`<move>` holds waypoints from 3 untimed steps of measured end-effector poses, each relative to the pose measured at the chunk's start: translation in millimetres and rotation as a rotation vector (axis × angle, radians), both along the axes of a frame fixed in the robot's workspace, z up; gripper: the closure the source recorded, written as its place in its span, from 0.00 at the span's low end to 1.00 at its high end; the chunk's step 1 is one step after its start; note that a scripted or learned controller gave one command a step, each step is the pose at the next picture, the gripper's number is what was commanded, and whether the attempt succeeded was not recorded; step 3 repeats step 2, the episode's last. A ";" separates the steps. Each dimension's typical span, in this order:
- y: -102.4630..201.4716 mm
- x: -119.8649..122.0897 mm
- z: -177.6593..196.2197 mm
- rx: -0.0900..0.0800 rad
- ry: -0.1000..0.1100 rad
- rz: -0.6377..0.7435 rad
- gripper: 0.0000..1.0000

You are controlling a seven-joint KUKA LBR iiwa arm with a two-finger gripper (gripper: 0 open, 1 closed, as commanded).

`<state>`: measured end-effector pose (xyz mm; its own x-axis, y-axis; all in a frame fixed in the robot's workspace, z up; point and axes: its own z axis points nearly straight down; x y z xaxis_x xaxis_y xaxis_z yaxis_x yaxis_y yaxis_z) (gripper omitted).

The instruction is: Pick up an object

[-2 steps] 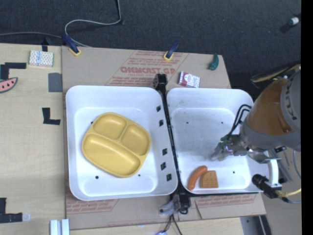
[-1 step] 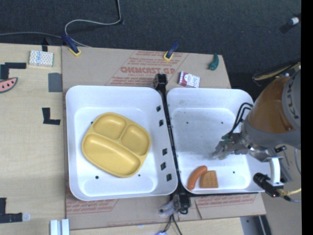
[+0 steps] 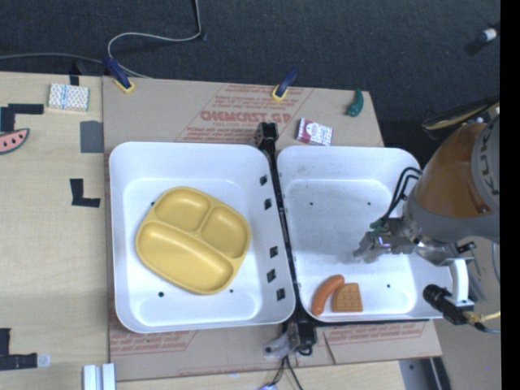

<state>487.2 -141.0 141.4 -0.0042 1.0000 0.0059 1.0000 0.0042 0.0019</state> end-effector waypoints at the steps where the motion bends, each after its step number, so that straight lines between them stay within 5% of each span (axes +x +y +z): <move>1: 1.2 0.5 9.1 0.002 0.000 0.002 1.00; 3: 2.3 1.1 18.3 0.003 0.000 0.003 1.00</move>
